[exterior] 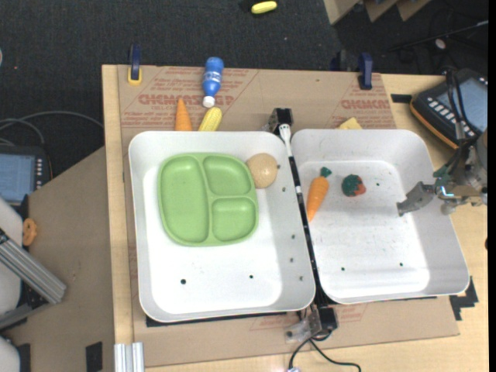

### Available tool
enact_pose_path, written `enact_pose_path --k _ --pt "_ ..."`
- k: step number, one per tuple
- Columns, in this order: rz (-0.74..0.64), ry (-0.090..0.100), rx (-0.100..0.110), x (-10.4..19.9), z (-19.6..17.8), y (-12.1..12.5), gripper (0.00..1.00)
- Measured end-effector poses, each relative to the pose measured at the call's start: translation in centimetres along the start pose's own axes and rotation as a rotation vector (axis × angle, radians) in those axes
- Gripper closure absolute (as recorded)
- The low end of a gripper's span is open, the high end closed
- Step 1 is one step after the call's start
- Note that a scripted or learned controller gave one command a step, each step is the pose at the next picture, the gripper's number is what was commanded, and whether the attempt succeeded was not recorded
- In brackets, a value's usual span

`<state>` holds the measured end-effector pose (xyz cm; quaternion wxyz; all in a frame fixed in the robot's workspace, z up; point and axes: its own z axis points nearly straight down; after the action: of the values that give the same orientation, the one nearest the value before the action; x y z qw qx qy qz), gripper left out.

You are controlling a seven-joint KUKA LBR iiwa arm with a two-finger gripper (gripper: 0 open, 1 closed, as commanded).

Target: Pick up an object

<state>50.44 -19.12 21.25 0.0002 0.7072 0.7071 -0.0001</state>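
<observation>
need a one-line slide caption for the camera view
Gripper at right bin's edge; carrot and strawberry inside, green tray in left bin.

Two white bins (147, 208) (434, 208) | one green divided plate (208, 198) | two carrots (316, 194) (182, 116) | one potato (263, 169) | one strawberry (353, 185) | one corn cob (210, 118) | one bottle (211, 80)

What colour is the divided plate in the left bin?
Light green, shown by the camera view: the divided plate lies in the left bin.

Right bin (434, 277): lower half wide open, only carrot (317, 194) by left wall and strawberry (353, 185) up top. Left bin (155, 285): green tray (208, 198) hogs upper part, front free.
</observation>
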Motion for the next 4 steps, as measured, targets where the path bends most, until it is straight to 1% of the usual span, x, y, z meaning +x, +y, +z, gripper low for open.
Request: enact_pose_path --k 1,2,3,4 --pt "-0.004 0.001 0.001 3.0 13.4 3.8 0.0" --pt "-0.007 0.001 -0.004 8.3 12.8 6.8 0.0" --pt "-0.004 0.0 -0.006 9.0 12.7 13.4 0.0" --pt "-0.003 -0.002 -0.004 8.9 11.7 13.1 1.0"
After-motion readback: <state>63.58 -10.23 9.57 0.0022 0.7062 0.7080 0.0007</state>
